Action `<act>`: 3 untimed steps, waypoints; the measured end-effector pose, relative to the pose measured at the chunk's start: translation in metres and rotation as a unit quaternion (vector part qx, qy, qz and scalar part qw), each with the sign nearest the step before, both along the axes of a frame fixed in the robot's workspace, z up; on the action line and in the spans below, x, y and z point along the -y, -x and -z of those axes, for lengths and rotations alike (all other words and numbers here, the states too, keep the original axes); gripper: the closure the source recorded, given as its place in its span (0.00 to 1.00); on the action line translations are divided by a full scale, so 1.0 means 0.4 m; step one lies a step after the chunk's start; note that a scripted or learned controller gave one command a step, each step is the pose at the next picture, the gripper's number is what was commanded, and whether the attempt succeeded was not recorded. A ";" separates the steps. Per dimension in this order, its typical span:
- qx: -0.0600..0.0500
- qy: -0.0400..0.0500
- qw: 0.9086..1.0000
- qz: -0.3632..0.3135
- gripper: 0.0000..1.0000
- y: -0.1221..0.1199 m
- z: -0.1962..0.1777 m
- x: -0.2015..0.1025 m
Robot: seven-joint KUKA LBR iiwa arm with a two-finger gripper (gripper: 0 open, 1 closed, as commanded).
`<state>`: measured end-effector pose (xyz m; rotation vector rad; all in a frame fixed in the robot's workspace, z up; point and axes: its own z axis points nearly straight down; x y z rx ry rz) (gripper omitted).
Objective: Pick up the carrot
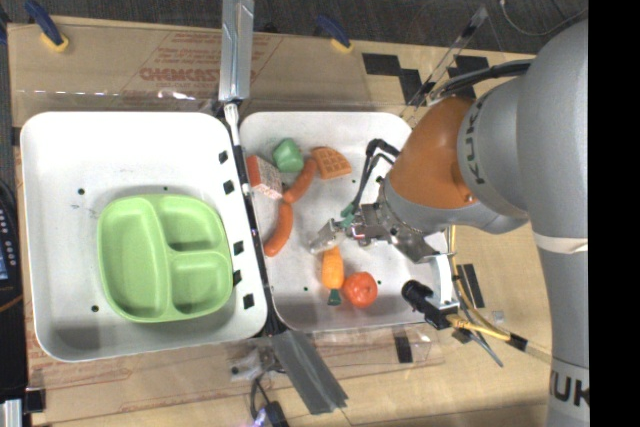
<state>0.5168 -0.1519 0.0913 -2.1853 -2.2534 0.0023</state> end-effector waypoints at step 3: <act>-0.001 -0.001 0.999 -0.050 0.00 0.103 0.002 -0.112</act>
